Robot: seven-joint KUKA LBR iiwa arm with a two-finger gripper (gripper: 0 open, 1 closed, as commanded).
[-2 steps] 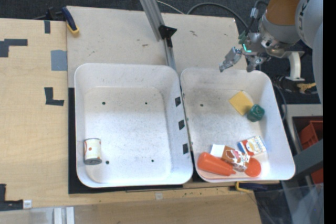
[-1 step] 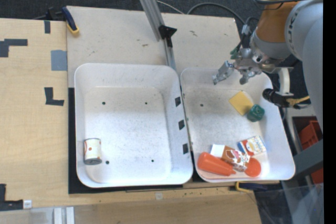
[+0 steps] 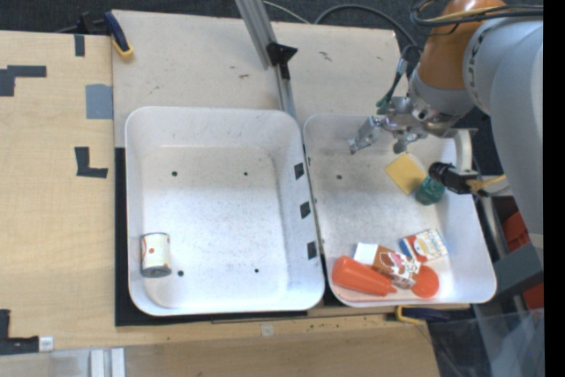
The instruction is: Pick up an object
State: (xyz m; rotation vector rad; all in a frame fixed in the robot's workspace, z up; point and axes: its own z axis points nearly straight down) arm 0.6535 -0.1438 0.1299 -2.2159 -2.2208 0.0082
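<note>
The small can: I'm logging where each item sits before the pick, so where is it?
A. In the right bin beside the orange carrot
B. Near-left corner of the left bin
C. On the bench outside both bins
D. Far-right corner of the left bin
B: the small can lies alone in the left bin, in its near-left corner, far from the hand over the right bin.

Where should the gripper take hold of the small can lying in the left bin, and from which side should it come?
Probably across the round body of the small can, coming straight down from above. It lies apart from everything else, a little off the left bin's near-left wall, so fingers fit on both sides.
</note>
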